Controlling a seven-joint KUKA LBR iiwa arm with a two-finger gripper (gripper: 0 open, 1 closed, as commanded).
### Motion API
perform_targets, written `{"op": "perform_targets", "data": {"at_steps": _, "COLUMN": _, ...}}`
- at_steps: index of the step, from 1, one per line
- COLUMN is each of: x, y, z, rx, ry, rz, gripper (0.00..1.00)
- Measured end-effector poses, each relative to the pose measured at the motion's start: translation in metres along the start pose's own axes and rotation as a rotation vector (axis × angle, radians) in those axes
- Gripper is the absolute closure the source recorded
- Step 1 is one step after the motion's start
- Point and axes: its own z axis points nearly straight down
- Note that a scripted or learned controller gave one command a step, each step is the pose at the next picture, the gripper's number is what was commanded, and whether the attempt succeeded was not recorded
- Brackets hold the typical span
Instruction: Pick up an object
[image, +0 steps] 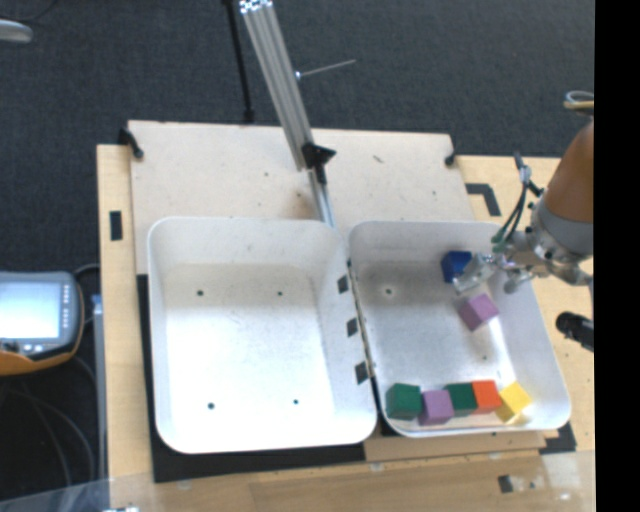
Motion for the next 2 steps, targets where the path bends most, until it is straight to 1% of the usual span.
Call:
{"op": "perform_targets", "data": {"at_steps": 1, "x": 0.004, "y": 0.065, "z": 0.084, "rx": -0.004, "ry": -0.002, "rz": -0.009, "gripper": 0.00}}
{"op": "perform_targets", "data": {"at_steps": 2, "x": -0.003, "y": 0.033, "z": -0.202, "rx": -0.007, "ry": 0.000, "rz": -0.007, "gripper": 0.00}}
